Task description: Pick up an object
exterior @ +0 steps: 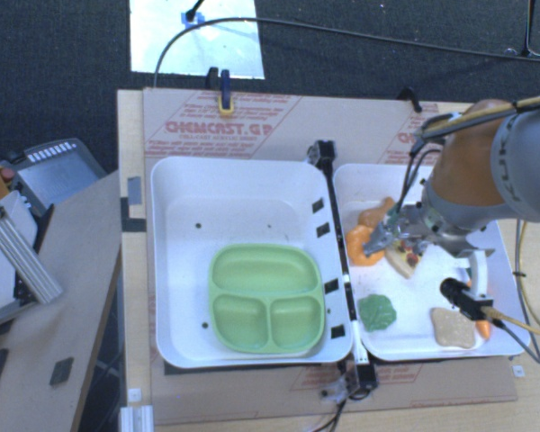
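we see the gripper (384,237) low in the right bin (414,349), its fingers slightly parted and closing around the orange object (360,243), which sits just at their 9 o'clock near the divider. we cannot tell if it is truly gripped. a slice-like piece (403,261) lies at 5 o'clock, a green lump (376,312) at 6, a tan piece (453,328) further toward 4.
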You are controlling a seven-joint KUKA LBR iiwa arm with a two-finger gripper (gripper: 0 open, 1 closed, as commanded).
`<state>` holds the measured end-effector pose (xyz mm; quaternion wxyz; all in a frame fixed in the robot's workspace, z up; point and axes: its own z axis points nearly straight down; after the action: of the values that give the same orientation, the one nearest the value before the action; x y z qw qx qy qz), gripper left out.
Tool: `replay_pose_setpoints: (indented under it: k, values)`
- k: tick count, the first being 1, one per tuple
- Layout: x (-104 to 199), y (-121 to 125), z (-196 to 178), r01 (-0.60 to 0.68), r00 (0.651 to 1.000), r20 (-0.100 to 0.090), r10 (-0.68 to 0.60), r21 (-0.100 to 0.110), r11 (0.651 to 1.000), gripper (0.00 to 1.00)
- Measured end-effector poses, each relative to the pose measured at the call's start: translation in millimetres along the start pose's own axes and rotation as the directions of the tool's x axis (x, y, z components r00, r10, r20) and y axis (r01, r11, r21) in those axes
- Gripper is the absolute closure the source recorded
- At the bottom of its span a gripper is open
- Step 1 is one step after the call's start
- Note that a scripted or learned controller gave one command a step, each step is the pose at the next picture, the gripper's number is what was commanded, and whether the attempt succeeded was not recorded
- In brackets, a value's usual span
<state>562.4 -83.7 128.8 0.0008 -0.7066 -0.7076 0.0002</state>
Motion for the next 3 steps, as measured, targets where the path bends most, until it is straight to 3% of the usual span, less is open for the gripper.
replay_pose_setpoints:
  k: [1,2,3]
  values:
    - [0.2,1.7,43.5,-0.001,1.000,0.001,0.001,-0.004,1.000,0.00]
    - [-3.0,5.1,27.7,-0.002,1.000,0.008,0.002,-0.018,1.000,1.00]
    - [-8.8,7.5,-34.3,0.002,1.000,0.002,-0.002,-0.006,1.000,1.00]
